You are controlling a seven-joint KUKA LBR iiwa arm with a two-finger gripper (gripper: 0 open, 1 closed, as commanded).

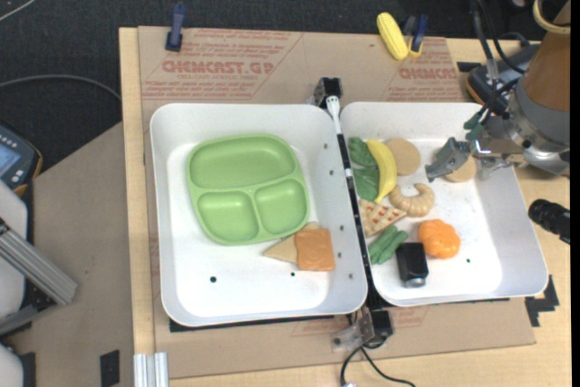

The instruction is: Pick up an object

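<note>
Toys crowding right bin's left half; bare floor rightward

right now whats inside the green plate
All three compartments of the green plate look bare. The orange wedge lies beside its lower right corner; the bin floor under the plate is hidden.

Bright, even overhead light, soft short shadows (mild glare on the white bins), focus fairly sharp.

A blue clamp and a yellow clamp grip the bench's far edge.
</note>
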